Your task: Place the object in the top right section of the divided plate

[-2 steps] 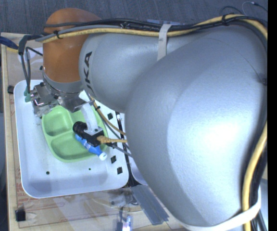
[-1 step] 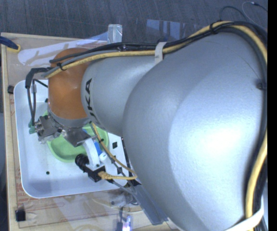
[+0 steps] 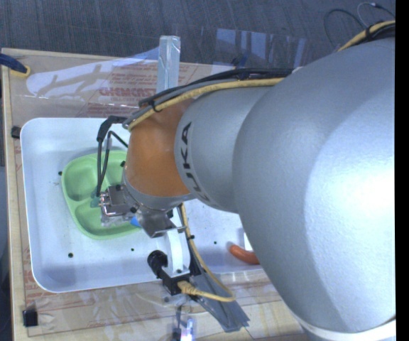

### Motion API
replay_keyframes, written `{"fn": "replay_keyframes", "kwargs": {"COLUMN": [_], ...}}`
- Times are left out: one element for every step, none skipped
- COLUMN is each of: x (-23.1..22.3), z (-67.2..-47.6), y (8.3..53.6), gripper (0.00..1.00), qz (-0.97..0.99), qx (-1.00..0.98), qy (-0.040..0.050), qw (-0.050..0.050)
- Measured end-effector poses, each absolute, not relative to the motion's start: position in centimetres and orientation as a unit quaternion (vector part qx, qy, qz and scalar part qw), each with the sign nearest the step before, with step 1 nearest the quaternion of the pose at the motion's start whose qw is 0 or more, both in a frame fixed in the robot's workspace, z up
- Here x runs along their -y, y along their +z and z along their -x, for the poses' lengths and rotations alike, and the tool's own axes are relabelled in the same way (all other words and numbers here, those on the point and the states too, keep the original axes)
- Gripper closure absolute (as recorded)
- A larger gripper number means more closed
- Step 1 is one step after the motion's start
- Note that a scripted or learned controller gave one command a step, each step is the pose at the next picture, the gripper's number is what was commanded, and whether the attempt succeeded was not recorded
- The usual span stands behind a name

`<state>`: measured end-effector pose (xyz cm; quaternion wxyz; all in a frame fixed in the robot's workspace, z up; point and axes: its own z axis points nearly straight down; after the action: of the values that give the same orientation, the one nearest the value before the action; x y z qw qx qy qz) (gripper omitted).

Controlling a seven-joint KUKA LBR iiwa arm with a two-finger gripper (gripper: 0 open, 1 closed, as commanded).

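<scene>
My arm (image 3: 290, 190) comes in from the right and covers most of the bench (image 3: 14, 190), its orange band (image 3: 155, 163) sitting over the middle of the left bin (image 3: 37, 212). My hand (image 3: 113, 212) hangs low over the green plate (image 3: 80, 190), above the plate's near right part. It is seen from above, with the wrist in the way, so I cannot tell how far it is open or whether it has hold of anything.

The plate lies in the left half of the bin, nearer the left wall than the right, and my wrist hides much of its right side. Its dividers are hard to make out from here.

An orange thing (image 3: 243, 253) peeks out from under my arm by the bin's near edge, towards the right. It is well apart from the plate and from my hand. Only one end of it shows.

A cable (image 3: 211, 84) runs along my arm, and another (image 3: 201, 279) loops down past the near edge. A blue clamp (image 3: 9, 63) grips the bench's far left corner.
</scene>
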<state>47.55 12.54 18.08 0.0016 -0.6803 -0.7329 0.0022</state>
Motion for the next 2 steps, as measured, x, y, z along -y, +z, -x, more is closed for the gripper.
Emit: {"fn": "replay_keyframes", "kwargs": {"x": [-18.4, -20.9], "z": [-47.5, -47.5], "y": [19.7, 19.1], "gripper": [1.00, 1.00], "qz": [0.649, 0.531], "qx": [0.760, 0.847], "qy": [0.0017, 0.0020], "qw": [0.001, 0.002]}}
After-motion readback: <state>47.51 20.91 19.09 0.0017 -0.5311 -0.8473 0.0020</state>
